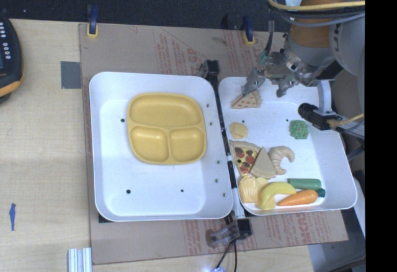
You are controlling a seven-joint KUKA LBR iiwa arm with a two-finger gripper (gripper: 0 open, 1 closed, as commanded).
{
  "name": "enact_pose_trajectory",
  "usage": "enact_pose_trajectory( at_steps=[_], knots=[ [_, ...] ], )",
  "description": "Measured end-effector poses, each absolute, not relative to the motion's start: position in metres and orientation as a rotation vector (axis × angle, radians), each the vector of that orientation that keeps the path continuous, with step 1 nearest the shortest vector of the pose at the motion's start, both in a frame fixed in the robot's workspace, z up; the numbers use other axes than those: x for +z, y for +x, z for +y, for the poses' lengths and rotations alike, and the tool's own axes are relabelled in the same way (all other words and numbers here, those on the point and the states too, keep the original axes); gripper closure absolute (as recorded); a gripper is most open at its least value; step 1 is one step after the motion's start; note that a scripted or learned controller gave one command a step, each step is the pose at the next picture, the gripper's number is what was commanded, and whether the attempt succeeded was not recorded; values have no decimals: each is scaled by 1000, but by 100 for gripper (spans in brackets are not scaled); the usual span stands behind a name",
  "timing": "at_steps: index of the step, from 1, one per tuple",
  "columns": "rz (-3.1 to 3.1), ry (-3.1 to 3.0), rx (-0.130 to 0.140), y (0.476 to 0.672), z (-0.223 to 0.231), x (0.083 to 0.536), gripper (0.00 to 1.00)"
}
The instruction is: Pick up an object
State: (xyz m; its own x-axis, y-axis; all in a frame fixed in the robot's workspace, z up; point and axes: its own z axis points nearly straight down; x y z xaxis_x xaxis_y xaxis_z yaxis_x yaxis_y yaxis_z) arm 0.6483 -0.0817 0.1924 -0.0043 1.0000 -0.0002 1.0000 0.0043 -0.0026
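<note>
Nearest the lens, along the front wall of the right bin (pixel 347 199): carrot (pixel 298 198), banana (pixel 275 193), green cucumber (pixel 304 183), corn-like yellow piece (pixel 249 187). Behind these: pizza slice (pixel 245 156), tan wedge (pixel 263 164), croissant (pixel 283 154), broccoli (pixel 299 129), small yellow round (pixel 239 130). At the bin's far-left corner: sandwich wedge (pixel 247 100), just below the gripper (pixel 268 83), fingers spread, nothing between them. In the left bin (pixel 111 196): yellow divided plate (pixel 166 127).

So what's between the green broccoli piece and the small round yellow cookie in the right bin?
Bare white bin floor in the camera view; nothing lies between the green broccoli piece and the small round yellow cookie.
</note>
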Motion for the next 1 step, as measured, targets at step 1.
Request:
enact_pose_trajectory(
  at_steps=[1],
  knots=[
    [-2217, -2218, 13, 604, -135, 153, 0]
  ],
)
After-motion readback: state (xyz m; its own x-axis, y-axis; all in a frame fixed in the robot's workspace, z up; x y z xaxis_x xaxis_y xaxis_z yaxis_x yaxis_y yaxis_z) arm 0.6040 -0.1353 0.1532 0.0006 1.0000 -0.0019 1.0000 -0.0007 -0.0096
